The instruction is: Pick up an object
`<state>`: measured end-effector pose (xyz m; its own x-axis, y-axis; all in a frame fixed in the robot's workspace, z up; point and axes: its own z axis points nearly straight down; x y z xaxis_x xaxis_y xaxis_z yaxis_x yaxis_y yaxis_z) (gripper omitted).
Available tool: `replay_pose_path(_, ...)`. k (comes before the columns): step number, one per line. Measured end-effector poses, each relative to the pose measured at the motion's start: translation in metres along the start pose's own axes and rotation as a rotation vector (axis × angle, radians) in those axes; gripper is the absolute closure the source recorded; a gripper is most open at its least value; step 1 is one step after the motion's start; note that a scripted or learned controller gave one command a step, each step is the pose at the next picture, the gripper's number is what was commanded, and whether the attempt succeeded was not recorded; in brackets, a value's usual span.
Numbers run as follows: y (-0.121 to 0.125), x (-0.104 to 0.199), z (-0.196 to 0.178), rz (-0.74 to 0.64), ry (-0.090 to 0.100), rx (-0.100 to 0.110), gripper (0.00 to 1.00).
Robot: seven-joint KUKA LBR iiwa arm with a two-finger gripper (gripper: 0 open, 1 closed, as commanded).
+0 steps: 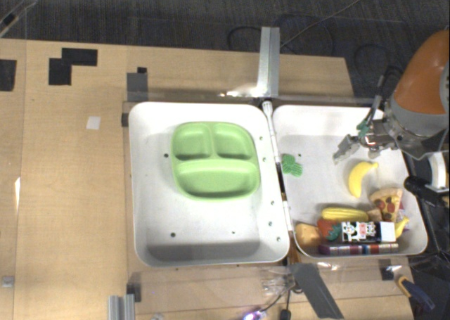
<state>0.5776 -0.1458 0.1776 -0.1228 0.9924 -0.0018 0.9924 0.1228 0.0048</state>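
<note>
The pincer [354, 144], fingers spread and holding nothing, hovers in the right bin [316, 123], at eleven o'clock from the banana [359, 177].

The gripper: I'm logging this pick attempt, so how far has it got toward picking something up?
Done: the gripper is over the right bin, just above the banana. In hand: nothing shows between its fingers. The banana lies on the bin floor, and the other toys sit piled along the near wall. Left: come down on an item, grip it and lift. The green plate sits in the left bin.
</note>
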Motion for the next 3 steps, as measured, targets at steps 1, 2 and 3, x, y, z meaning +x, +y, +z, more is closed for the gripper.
replay_pose_path(1, -0.029, -0.051, 0.083, -0.021, -0.001, -0.002, 0.00)
replay_pose_path(2, 0.003, -0.045, 0.087, -0.325, -0.005, -0.008, 0.00)
replay_pose_path(3, 0.007, -0.043, 0.074, -0.330, -0.006, -0.016, 1.00)
